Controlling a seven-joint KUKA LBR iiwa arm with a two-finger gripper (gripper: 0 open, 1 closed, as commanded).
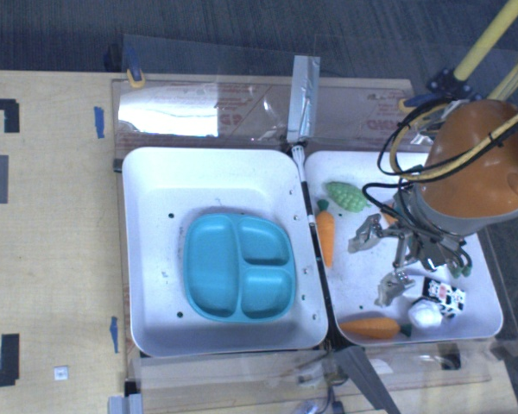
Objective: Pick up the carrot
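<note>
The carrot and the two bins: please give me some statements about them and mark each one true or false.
1. The carrot lies in the right bin, near the wall it shares with the left bin. True.
2. The blue divided plate sits in the right bin. False: it sits in the left bin.
3. The gripper holds the carrot. False: nothing is between its jaws.
4. A green toy lies near the carrot's top. True.
</note>
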